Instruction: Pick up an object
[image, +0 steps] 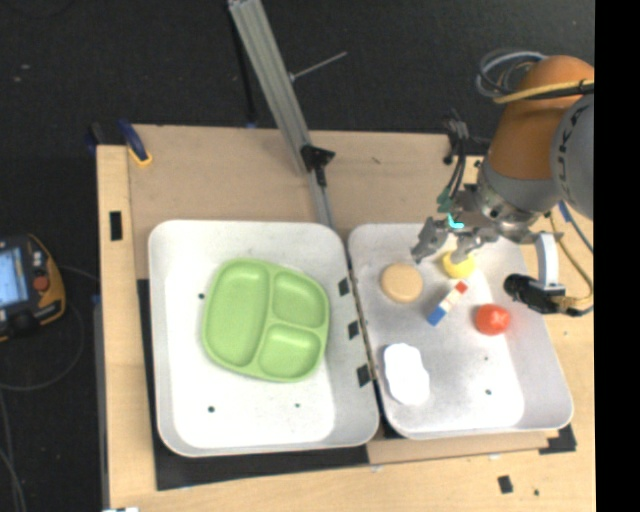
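Here we are above the worktop (230, 175), two white bins side by side. The left bin (180, 400) carries just a green divided plate (266, 320), lying flat in the middle, well apart from the action. The right bin (520, 400) is where the pickable things are scattered: a tan round disc (402, 282) near the top left, a small blue block (436, 316) and a small red-and-white piece (459, 289) just beside it, a red ball (491, 319) further right, a white lump (407, 372) toward the near edge, and a yellow object (459, 264) up at the far side. They lie loose and spread out, which looks like a layout meant to give the arm room around each one.

And the arm is in, reaching from the right with its orange band high, the end effector (447, 238) hanging over the far part of the right bin. It sits right over the yellow object, between that and the tan disc. That makes the yellow one the likely target, in my judgement. How far the end effector is spread I cannot tell from this angle, and nothing is visibly pinched in it; every object appears to rest on the bin floor.
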